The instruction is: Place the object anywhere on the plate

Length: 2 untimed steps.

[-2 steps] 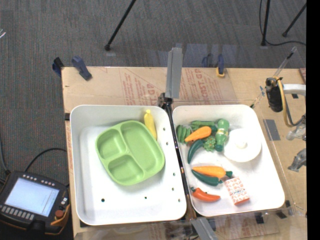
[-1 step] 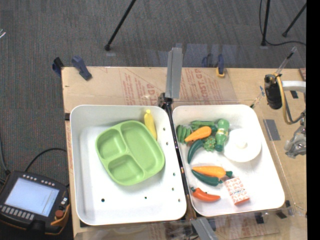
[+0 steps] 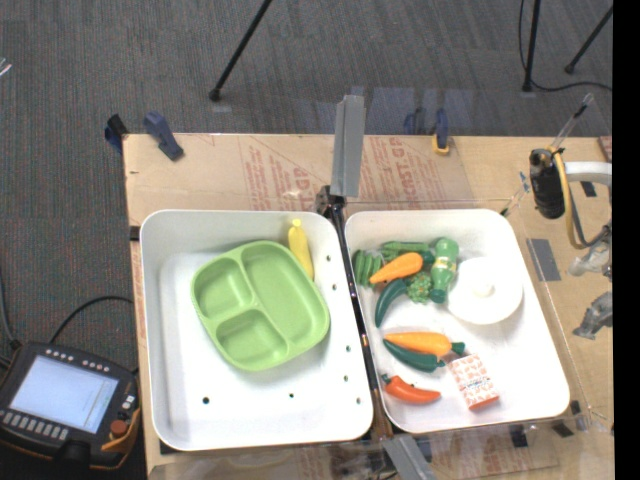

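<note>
A light green divided plate (image 3: 260, 305) lies in the left bin (image 3: 170, 388), with nothing on it. A yellow toy, banana-like (image 3: 299, 248), rests against the plate's far edge. The right bin (image 3: 535, 368) holds toy food: an orange carrot (image 3: 397, 267), a green bottle (image 3: 443, 258), broccoli (image 3: 420, 288), a second carrot (image 3: 420, 343), a red chili (image 3: 410, 392) and a small red-and-white carton (image 3: 473, 382). My gripper (image 3: 595, 288) hangs outside the right bin's right wall, open, its two silvery fingers apart with nothing between them.
A white round dish (image 3: 485, 290) sits at the right bin's far right. Green beans (image 3: 365, 265) and a dark green vegetable (image 3: 388, 301) lie near the divider between the bins. A grey upright post (image 3: 348, 153) stands behind the bins.
</note>
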Motion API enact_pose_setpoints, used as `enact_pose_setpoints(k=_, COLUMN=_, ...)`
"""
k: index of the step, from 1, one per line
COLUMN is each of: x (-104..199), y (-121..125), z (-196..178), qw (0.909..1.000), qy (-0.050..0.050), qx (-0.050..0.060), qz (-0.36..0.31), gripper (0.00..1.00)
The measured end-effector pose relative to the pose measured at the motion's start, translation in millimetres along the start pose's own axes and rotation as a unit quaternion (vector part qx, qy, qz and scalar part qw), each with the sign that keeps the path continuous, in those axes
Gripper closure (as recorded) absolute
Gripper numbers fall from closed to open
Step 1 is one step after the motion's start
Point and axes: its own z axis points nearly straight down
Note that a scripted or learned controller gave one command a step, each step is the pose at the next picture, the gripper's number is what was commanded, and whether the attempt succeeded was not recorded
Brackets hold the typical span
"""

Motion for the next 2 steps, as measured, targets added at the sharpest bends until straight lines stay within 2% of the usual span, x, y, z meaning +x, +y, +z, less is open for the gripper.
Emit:
enact_pose_setpoints(k=1, x=0.0, y=-9.1, z=-8.4, qw=1.0000, qy=-0.001, qx=0.004, qz=-0.009, gripper=1.00)
enact_pose_setpoints(k=2, x=0.0, y=-7.6, z=-8.0, qw=1.0000, qy=-0.002, qx=0.004, qz=-0.007, gripper=0.00)
